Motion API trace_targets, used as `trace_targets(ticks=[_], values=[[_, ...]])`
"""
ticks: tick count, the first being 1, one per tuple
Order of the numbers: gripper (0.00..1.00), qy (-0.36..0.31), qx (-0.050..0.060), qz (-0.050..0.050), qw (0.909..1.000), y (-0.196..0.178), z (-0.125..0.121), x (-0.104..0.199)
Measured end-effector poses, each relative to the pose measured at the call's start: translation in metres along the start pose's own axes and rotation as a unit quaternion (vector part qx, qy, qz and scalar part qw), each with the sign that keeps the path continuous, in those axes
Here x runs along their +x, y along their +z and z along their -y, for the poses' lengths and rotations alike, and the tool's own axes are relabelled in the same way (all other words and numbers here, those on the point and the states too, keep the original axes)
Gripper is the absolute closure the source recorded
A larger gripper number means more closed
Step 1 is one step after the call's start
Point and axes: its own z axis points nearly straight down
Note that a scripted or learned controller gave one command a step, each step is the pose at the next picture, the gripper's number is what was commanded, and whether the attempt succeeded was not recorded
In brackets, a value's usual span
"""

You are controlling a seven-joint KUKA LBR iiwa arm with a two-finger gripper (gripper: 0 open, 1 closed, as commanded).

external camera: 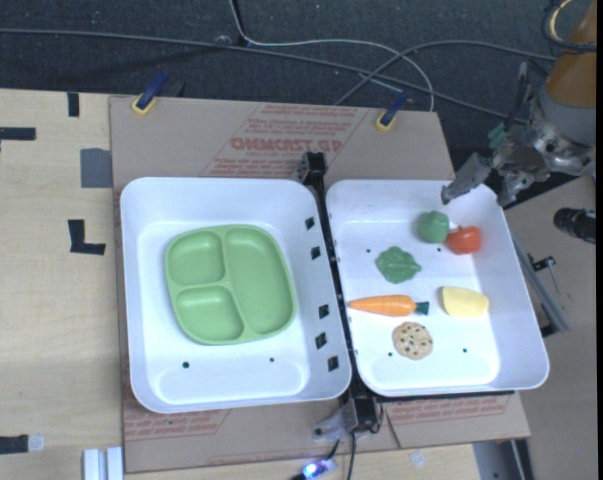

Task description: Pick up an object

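Note:
The right bin point(514, 298) holds several toy foods: a green round piece point(433, 227) touching a red tomato point(464, 240), a green leafy piece point(397, 264), an orange carrot point(384, 306), a yellow wedge point(463, 302) and a speckled cookie point(412, 340). My gripper point(489, 186) hangs over the far right corner of that bin, just above and right of the green round piece. It is open, with nothing between its fingers. The grey arm rises from it towards the upper right.
The left bin point(141, 298) holds a green divided plate point(228, 282). A black hinge strip point(326, 268) runs between the bins. Cables cross the dark floor behind, and clamps point(149, 92) hold the cardboard base.

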Motion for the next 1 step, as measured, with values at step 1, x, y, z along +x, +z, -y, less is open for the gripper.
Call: trace_targets(ticks=[1], values=[[0.0, -0.002, -0.006, 0.001, 1.0, -0.0082, -0.002, 0.0007]])
